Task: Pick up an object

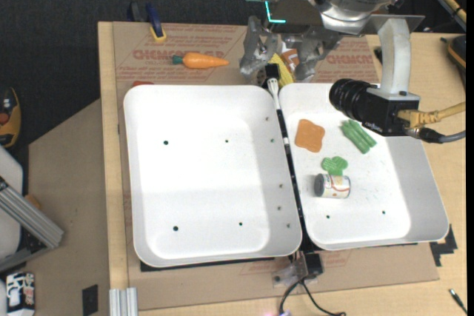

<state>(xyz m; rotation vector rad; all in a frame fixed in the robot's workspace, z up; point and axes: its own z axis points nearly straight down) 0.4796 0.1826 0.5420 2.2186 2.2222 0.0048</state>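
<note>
We see the jaws [275, 69] at the far end of the seam between the two shallow white plastic bins, over the back rim of the right bin [415, 226]. Something yellow and black sits between the fingers, but we can't tell if it's a held item or gripper hardware, so we can't tell whether the jaws are spread or closed.

Candidates all lie nearer the camera than the jaws, in the right bin:
- flat orange slab with rounded corners [309, 135]: closest to the jaws, just toward the camera and slightly right. No clear long axis.
- ridged green stick [358, 137]: further right of the jaws, long axis diagonal, running away from the jaws toward the near right.
- small grey-and-white can lying on its side [333, 186], touching a green leafy piece [335, 165]: farthest of the group, almost straight toward the camera.

We judge the slab the shortest reach: a short move toward the camera, then down.

Orange plastic carrot [201, 61] lies on the table left of the jaws, outside both bins.
</note>
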